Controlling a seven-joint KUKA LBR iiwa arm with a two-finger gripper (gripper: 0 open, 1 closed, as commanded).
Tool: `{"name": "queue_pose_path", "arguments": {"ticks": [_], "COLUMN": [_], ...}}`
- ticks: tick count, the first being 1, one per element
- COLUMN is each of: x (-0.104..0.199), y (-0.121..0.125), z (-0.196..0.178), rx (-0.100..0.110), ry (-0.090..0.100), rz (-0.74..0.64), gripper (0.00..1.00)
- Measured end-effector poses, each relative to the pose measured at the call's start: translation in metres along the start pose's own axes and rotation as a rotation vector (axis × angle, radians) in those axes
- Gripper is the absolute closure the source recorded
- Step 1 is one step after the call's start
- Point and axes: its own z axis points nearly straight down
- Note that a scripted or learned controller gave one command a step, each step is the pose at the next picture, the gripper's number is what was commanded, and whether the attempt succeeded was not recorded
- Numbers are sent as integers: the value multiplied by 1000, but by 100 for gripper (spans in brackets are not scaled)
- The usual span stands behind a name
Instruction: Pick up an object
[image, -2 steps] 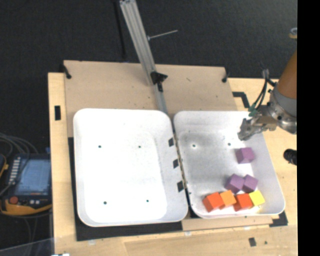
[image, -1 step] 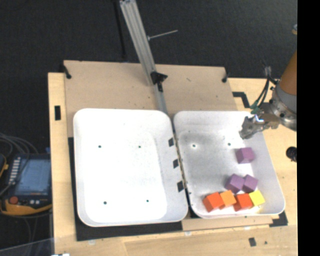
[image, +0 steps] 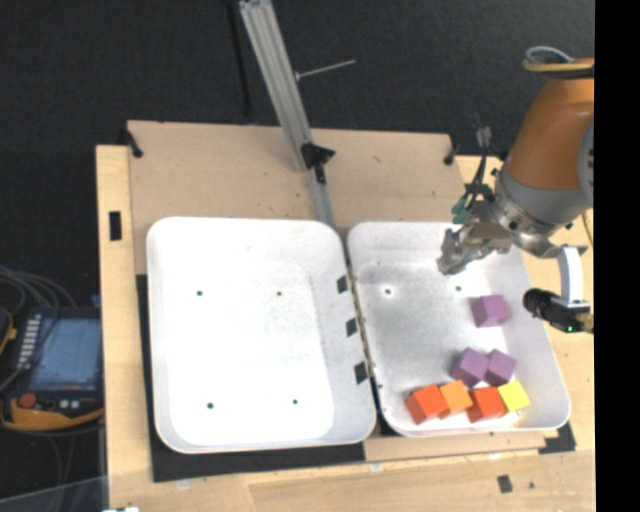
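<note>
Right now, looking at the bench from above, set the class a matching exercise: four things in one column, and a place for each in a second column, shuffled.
Column one:
1. lone purple block
2. yellow block
3. gripper
4. left bin

Column two:
A. over the far part of the right bin
B. nearest the view's left side, beside the other bin
C. apart from the cluster, midway along the right bin's right side
D. at the right end of the cluster, by the near rim

Pairs: 1-C, 2-D, 3-A, 4-B
</note>
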Motion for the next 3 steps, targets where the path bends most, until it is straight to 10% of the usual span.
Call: {"name": "queue_pose_path", "arguments": {"ticks": [3], "x": [150], "y": [50], "z": [3], "rx": [-3], "ry": [1], "rz": [-1], "gripper": [100]}}
